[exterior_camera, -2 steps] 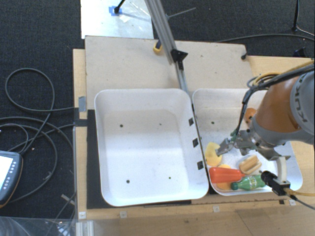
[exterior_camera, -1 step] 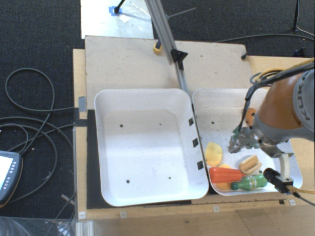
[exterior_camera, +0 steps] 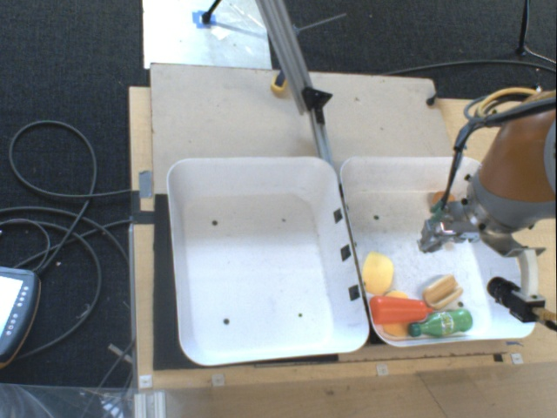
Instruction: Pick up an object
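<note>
At right of the frame, over the right bin (exterior_camera: 374, 200): grey arm (exterior_camera: 515, 177) with orange band, reaching in from the right edge, gripper (exterior_camera: 432, 236) hanging low above the bin's middle, pointing toward the left. Whether the fingers are spread or pressed together: cannot tell, too small and blurred against the white floor; nothing seen between them. Lower in the same bin, toward its near edge, a cluster of toy foods, all lying apart from the gripper: a yellow rounded piece (exterior_camera: 378, 273) near the divider, below it a red-orange carrot-like piece (exterior_camera: 399, 308) lying across an orange rounded piece (exterior_camera: 397, 326), to the right a small hot-dog bun (exterior_camera: 442, 291), and just below that a green bottle (exterior_camera: 443, 323) on its side along the near rim. Just right of and above the gripper, a small orange-brown thing (exterior_camera: 437, 198), partly hidden, kind unclear. At centre and left of the frame, the left bin (exterior_camera: 187, 259), white, a few dark specks on its floor. Between the bins, a slanted metal pole (exterior_camera: 291, 55) running up to the top of the frame. Beneath both, the pale wooden surface (exterior_camera: 218, 111). At far left, black cables (exterior_camera: 52, 194) looping on dark carpet and the corner of a handheld screen (exterior_camera: 16, 307).
</note>
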You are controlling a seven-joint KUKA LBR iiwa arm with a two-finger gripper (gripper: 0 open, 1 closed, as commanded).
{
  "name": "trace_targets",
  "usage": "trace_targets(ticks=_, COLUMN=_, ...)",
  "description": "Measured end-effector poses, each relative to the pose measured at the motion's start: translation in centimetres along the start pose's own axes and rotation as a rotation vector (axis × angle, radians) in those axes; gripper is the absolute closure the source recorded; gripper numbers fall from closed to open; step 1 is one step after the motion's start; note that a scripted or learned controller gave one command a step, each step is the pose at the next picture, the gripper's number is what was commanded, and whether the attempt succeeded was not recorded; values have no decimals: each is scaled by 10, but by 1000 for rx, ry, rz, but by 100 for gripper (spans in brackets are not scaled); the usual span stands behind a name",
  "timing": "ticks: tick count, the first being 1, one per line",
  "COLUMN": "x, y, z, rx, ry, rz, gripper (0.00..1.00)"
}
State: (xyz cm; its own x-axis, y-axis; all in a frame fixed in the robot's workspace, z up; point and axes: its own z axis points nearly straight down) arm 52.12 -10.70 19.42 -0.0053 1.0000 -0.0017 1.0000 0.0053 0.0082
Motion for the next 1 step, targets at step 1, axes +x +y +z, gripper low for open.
trace_targets(ticks=1, x=0, y=1, z=-7, rx=5, ry=1, rz=0, gripper=100)
